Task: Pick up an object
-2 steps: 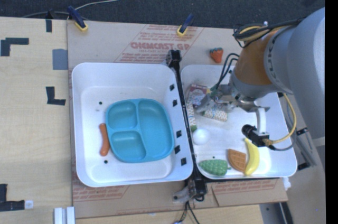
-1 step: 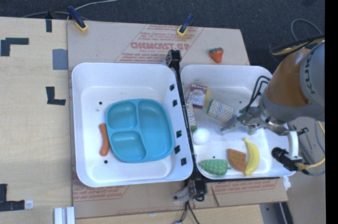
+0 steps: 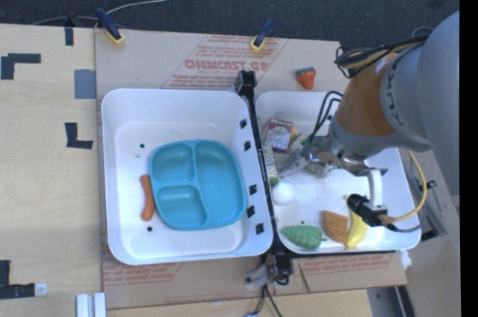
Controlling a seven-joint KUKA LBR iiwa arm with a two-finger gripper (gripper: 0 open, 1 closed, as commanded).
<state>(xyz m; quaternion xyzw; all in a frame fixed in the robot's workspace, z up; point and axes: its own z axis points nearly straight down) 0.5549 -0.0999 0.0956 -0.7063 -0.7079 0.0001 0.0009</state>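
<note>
My gripper (image 3: 308, 156) is down in the right bin (image 3: 396, 181), at its upper left part, under the grey arm with the orange band (image 3: 366, 95). It hangs just right of a small printed packet (image 3: 278, 134) and above a white ball (image 3: 284, 194). Along the bin's front lie a green knobbly item (image 3: 302, 235), an orange wedge (image 3: 335, 225) and a yellow banana (image 3: 358, 230). The arm's wrist covers the bin floor beneath it.
The left bin (image 3: 119, 158) holds a blue divided plate (image 3: 198, 183) and an orange sausage-like stick (image 3: 147, 197) to its left. A toy strawberry (image 3: 305, 76) lies on the cardboard behind the right bin. A black divider (image 3: 255, 151) runs between the bins.
</note>
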